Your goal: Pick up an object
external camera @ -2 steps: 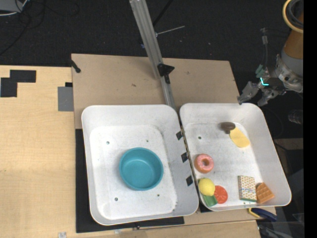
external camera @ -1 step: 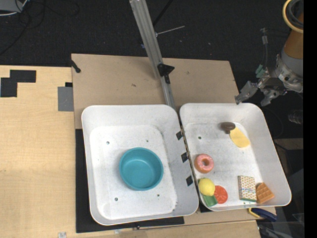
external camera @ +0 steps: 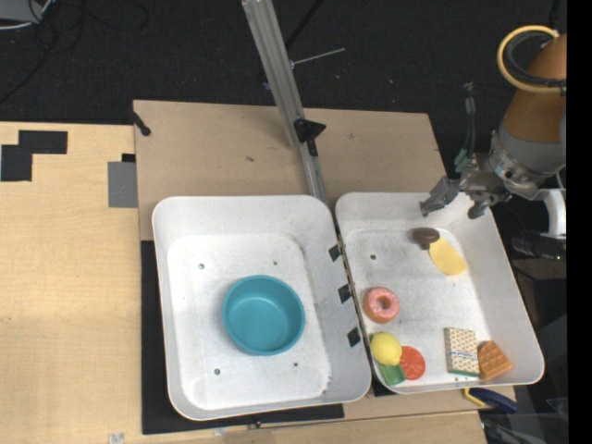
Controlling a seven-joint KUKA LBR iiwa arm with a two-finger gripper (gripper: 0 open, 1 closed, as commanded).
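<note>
My gripper hangs over the far right corner of the right bin, its two dark fingers spread apart with nothing between them. Just below it lie a small brown object and a yellow oval piece. Further toward the front sit a pink donut, a yellow lemon, a red tomato with a green piece beside it, a cracker-like block and an orange waffle piece.
The left bin holds a teal bowl. A slanted aluminium bar rises behind the bins' shared wall. Black clips sit on the divider between the bins.
</note>
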